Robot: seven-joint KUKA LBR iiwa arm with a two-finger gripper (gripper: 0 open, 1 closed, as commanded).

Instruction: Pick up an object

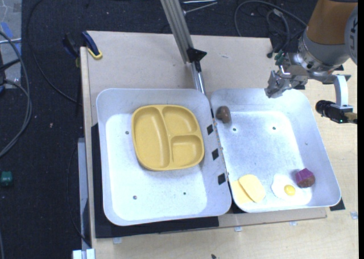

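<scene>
The right bin (273,138) holds a small brown lump (223,114) at its far left corner. Along its near edge lie a yellow slice (251,188), a fried egg (286,188) and a purple piece (305,177). My gripper (277,88) hangs over the bin's far right rim, well away from all of them. Nothing is visible between its fingers.
The left bin (119,195) carries a yellow divided plate (168,136). A slanted metal pole (179,21) runs down to the gap between the bins. Cables lie on the dark floor beyond the bench.
</scene>
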